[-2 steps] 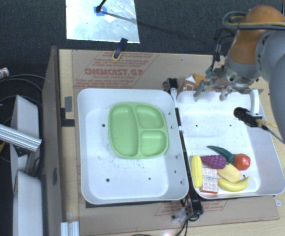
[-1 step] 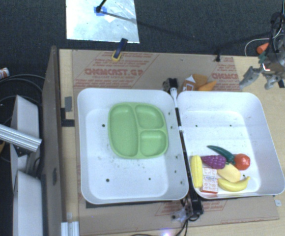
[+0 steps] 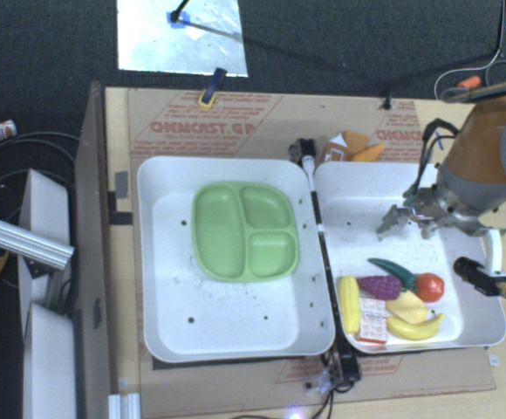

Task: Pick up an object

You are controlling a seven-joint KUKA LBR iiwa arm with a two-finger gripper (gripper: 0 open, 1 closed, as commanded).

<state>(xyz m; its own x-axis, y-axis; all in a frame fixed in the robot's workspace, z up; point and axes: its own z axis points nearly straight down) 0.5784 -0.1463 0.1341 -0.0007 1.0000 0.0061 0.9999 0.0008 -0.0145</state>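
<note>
My gripper (image 3: 399, 220) hangs over the middle of the right bin (image 3: 358, 201), reaching in from the right, with bare bin floor beneath it. A cluster of toy food lies toward the bin's front: a yellow corn cob (image 3: 348, 304), purple grapes (image 3: 379, 286), a dark green pepper (image 3: 394, 270), a red tomato (image 3: 430, 286), a yellow banana (image 3: 416, 326) and a small red-and-white packet (image 3: 372, 322). The gripper is above and behind this cluster, apart from it.
The left bin (image 3: 170, 321) bears a green divided plate (image 3: 244, 232). A ridge (image 3: 321, 234) separates the two bins. An orange item (image 3: 359, 150) lies on the cardboard behind the right bin. Cables lie off the bench at left.
</note>
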